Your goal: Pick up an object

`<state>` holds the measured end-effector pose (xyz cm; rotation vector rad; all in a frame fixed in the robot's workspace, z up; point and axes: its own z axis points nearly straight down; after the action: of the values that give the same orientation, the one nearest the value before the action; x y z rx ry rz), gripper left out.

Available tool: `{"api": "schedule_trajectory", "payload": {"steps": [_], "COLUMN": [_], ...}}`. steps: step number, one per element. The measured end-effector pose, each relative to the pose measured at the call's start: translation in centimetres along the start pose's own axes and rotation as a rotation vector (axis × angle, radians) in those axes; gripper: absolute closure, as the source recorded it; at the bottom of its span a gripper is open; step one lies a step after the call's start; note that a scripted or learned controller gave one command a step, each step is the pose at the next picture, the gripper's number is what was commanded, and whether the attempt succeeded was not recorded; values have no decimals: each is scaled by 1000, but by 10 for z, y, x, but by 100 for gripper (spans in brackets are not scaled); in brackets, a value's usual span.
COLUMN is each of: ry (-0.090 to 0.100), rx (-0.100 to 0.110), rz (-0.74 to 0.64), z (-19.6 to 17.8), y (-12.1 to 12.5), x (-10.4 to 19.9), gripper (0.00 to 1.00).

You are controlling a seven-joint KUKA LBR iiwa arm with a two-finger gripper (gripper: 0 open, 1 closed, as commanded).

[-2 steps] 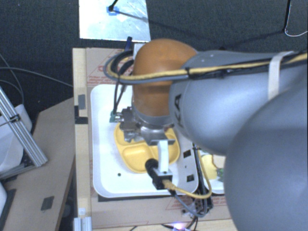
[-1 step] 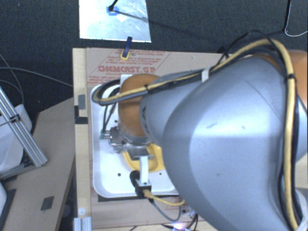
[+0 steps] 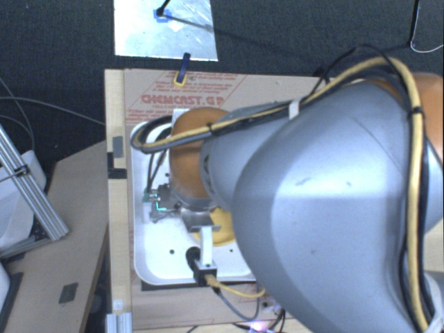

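The grey arm fills the right and middle of the camera view, and its orange band (image 3: 189, 151) sits over the left white bin (image 3: 161, 263). The gripper (image 3: 158, 203) reaches down into that bin near its left wall, mostly hidden by the wrist. A yellow rounded object (image 3: 223, 232) lies in the bin just right of the wrist, partly covered by the arm. A white and black bracket with a yellow cable (image 3: 205, 255) hangs over the bin's front.
A cardboard sheet with red print (image 3: 184, 94) lies behind the bin, with a blue and yellow clip (image 3: 182, 70) at its far edge. A shiny plate (image 3: 165, 19) lies beyond it. An aluminium rail (image 3: 31, 193) slants at the left.
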<state>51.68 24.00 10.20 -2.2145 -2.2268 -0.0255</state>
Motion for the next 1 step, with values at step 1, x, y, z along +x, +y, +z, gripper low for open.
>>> {"api": "schedule_trajectory", "payload": {"steps": [1], "ry": [-17], "rx": [-3], "rz": [18], "z": [-90], "y": [54], "x": [-148], "gripper": [0]}}
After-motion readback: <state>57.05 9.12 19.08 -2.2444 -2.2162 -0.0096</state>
